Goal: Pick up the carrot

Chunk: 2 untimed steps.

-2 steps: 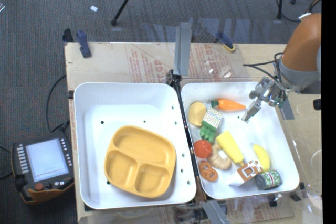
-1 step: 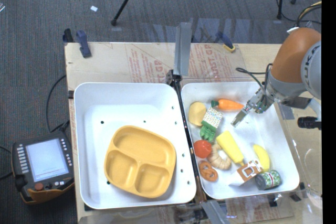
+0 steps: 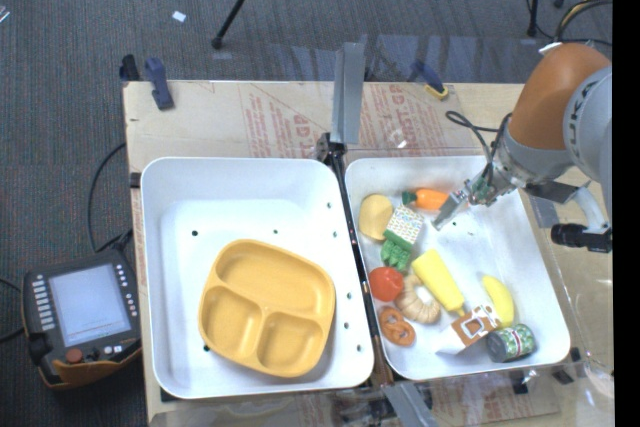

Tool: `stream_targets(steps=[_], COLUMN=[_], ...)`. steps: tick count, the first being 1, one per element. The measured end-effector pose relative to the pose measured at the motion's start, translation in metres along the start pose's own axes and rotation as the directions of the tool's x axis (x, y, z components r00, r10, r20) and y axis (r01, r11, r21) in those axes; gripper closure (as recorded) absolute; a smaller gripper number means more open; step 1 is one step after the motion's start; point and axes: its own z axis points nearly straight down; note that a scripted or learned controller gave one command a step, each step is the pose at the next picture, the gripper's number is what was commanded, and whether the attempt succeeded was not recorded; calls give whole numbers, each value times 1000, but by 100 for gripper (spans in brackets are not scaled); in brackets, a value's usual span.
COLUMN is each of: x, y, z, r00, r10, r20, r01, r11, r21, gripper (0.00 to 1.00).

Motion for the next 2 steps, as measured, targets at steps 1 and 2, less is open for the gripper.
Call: stream_targets(steps=[1, 2], x=[21, 36], y=[12, 18], z=[16, 17], r00=[909, 781], r10=[417, 624], r20=[-2, -1], r01=[-417, -624], r11=[909, 781], r21=[4, 7], gripper=[0, 0])
